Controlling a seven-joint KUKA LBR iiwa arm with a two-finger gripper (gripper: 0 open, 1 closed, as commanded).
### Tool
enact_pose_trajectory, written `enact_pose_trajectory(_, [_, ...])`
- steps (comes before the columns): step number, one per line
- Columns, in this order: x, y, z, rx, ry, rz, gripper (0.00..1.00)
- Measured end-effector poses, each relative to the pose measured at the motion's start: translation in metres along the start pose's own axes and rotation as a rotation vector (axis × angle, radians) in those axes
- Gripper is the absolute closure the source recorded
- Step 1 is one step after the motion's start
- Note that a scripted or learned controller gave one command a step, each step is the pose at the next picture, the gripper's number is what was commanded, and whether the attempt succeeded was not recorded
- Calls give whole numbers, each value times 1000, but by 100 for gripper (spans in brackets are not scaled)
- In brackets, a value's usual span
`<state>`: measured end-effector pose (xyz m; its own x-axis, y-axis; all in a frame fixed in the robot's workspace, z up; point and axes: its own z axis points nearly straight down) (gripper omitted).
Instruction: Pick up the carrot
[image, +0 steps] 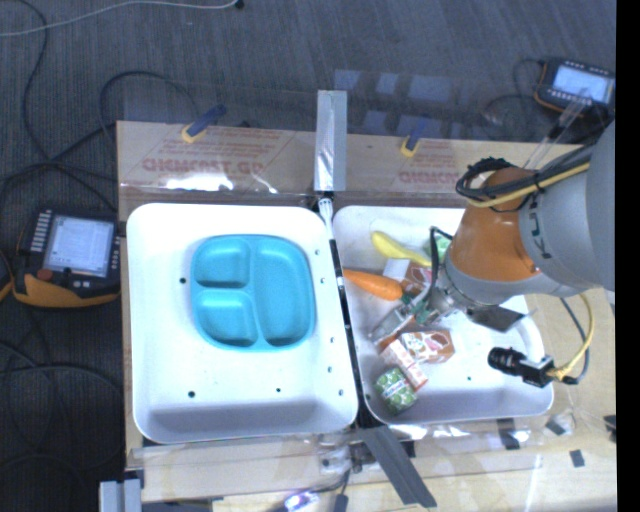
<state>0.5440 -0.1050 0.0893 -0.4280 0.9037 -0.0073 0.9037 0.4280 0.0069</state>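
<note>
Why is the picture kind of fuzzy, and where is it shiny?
The camera view is soft all over, so small print can't be read. The white bin rims catch bright glare, and the carrot stays easy to see. The hand looks smeary and dark beside the packets.

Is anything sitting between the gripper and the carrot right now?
Nothing visible does. The carrot lies uncovered in the right bin, just left of the gripper. The banana lies behind it and the packets in front.
</note>
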Motion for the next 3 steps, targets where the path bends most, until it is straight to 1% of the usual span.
enact_pose_trajectory(1, [-38, 60, 4, 26, 17, -264, 0])
enact_pose_trajectory(2, [-39, 65, -9, 8, 3, -265, 100])
enact_pose_trajectory(3, [21, 102, -94, 7, 7, -94, 100])
